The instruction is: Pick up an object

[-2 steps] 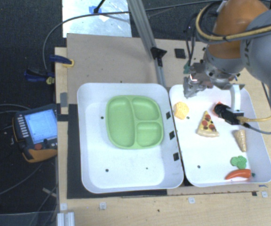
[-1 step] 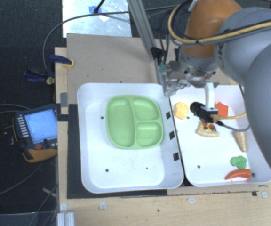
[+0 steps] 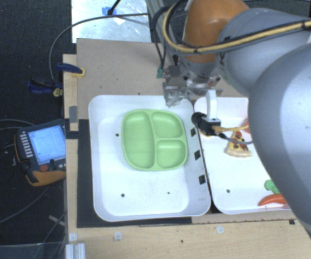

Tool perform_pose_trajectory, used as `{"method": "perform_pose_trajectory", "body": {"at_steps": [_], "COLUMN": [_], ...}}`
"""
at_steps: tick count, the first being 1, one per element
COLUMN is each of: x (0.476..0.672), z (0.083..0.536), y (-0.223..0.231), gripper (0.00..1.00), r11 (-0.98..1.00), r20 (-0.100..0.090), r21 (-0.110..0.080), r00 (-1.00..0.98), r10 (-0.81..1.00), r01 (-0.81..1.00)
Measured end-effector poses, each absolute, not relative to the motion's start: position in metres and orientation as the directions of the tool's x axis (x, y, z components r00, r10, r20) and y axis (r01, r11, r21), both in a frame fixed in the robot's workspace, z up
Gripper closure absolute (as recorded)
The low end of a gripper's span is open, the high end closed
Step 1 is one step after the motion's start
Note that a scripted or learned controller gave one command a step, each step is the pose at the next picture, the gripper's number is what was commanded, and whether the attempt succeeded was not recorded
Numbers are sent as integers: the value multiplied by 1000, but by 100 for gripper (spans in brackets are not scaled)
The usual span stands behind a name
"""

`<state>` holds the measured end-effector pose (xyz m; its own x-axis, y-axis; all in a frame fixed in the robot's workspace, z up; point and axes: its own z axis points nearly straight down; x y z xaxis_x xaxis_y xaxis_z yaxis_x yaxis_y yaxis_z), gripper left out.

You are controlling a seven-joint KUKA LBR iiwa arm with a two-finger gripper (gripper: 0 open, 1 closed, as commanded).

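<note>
A light green divided plate (image 3: pixel 154 139) lies in the upper middle of the left bin (image 3: pixel 139 193). In the right bin (image 3: pixel 236 188) a toy pizza slice (image 3: pixel 238 143) lies near the top. A small green item (image 3: pixel 271 186) and a red-orange item (image 3: pixel 272 200) sit at the lower right, partly hidden by the arm. My gripper (image 3: pixel 173 97) hangs over the back rim of the left bin, just above the plate's far right corner. Nothing shows in it.
The big grey arm covers the right side of the right bin. A hand-held pendant with a lit screen (image 3: pixel 41 150) lies on the floor to the left. Blue clamps (image 3: pixel 42 85) and cables sit at the bench's back left.
</note>
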<state>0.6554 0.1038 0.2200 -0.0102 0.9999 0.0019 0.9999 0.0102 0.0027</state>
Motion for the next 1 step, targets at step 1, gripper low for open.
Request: {"method": "perform_pose_trajectory", "body": {"at_steps": [1], "x": [655], "z": [221], "y": [100], "gripper": [0], "r11": [6], "r20": [0], "r21": [3], "r00": [-6], "r10": [1000], "r01": [1000]}}
